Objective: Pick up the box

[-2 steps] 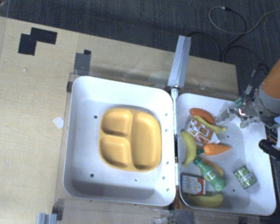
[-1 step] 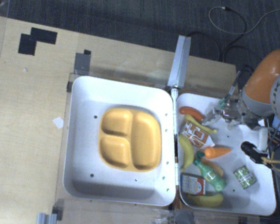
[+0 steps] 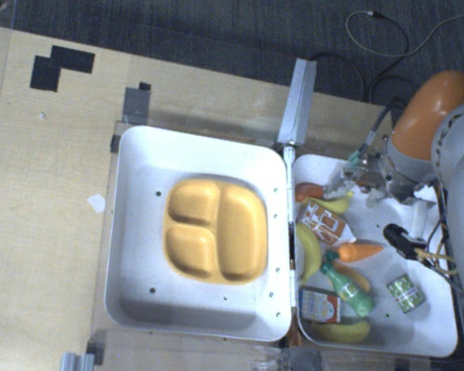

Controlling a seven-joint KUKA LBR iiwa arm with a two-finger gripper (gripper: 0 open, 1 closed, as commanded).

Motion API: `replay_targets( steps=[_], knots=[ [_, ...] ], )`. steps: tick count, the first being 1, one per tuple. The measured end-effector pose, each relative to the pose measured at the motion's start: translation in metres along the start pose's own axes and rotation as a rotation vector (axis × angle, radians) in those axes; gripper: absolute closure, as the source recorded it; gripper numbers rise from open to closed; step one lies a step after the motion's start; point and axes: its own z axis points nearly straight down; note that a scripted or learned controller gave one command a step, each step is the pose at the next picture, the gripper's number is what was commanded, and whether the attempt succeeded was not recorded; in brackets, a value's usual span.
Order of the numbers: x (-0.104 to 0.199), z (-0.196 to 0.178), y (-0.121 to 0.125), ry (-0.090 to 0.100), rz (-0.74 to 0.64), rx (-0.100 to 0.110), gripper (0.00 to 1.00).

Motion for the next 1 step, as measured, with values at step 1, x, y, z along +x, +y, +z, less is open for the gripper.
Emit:
replay_targets(
  steps=[1],
  knots=[
    [-0.0612,-0.0013,-0.0434,-0.003,-0.018,0.0,0.0]
  ],
)
